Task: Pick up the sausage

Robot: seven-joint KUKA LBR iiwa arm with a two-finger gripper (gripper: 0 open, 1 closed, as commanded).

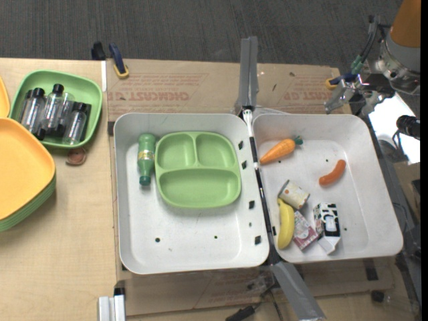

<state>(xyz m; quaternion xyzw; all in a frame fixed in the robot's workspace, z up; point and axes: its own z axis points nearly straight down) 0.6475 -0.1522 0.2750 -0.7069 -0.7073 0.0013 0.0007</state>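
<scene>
- The gripper (pixel 342 91) hangs above the bench beyond the right bin's (pixel 374 146) far corner; whether it is released or clenched cannot be told.
- The sausage (pixel 332 172) lies loose in the right bin, well apart from it.
- A carrot (pixel 279 150) lies left of the sausage, a banana (pixel 285 224) nearer the camera.

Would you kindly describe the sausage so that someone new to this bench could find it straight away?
Look in the right-hand white bin, in its upper right part. The sausage lies there alone on the bare floor, tilted, below and to the right of the carrot. It is a small, smooth, reddish-orange link with rounded ends and no green top, unlike the carrot, and is shorter than the yellow banana.
</scene>
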